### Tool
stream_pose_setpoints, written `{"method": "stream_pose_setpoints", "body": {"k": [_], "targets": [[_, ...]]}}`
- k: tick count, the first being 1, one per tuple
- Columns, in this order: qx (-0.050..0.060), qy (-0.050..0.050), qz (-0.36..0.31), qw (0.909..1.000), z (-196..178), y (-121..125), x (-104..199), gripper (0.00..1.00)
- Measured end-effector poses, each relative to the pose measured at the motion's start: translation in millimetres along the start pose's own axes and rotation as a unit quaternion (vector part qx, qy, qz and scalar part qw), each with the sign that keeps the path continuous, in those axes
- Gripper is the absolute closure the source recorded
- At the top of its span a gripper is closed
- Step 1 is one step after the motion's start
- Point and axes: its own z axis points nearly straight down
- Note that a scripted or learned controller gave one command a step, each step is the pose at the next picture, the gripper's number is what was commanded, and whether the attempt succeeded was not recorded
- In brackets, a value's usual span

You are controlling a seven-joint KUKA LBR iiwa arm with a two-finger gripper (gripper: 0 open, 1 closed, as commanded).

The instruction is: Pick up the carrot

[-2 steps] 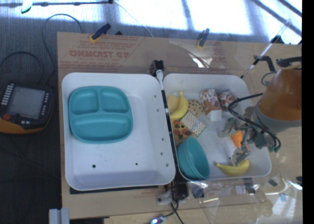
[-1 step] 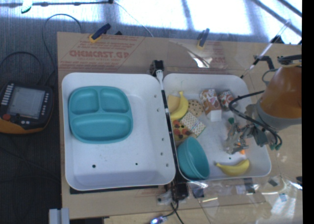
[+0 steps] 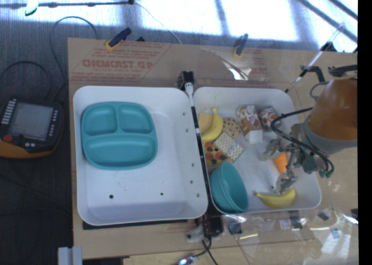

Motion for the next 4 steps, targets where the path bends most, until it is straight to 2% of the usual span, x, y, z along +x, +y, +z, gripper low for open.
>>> {"method": "stream_pose_setpoints", "body": {"k": [1,2,3,4], "targets": [[0.001,0.001,0.000,1.0000,-7.3,-0.4,-0.7,1.00],[0.001,0.001,0.000,1.0000,-6.9,0.0,-0.7,0.00],[0.002,0.002,0.000,1.0000,-14.2,-0.5,-1.5,1.00],[-0.003,0.000,-0.012,0.9999,-59.1,64.8,-0.2,1.00]]}}
